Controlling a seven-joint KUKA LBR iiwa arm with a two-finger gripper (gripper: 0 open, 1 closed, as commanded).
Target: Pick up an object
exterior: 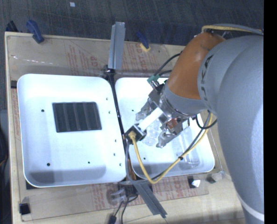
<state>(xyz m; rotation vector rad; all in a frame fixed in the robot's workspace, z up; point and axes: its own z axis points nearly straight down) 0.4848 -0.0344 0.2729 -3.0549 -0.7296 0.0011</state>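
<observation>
Currently, a clear, glassy plastic object (153, 136) lies on the floor of the right-hand shallow white bin (129, 97), towards that bin's left wall and about midway along it. Its outline is faint against the white, and its exact shape cannot be made out. A second transparent item (190, 159) sits near the same bin's front right corner, well apart from the first.

Directly over the first clear object hangs the two-finger gripper (158, 130) of the grey arm with the orange band (196, 69), which reaches in from the right and covers much of the right bin. Whether the jaws are open, closed or gripping anything cannot be told; wiring and metal parts crowd that spot. A yellow cable (145, 171) loops from the gripper down along the bin's front edge.

The left-hand shallow white bin (35, 162) carries a dark grey ribbed rectangular panel (76, 116) on its floor, nearer the rear edge. Both bins rest side by side on the tan wooden bench (59, 55), with blue clamps (34, 31) at its rear edge.
</observation>
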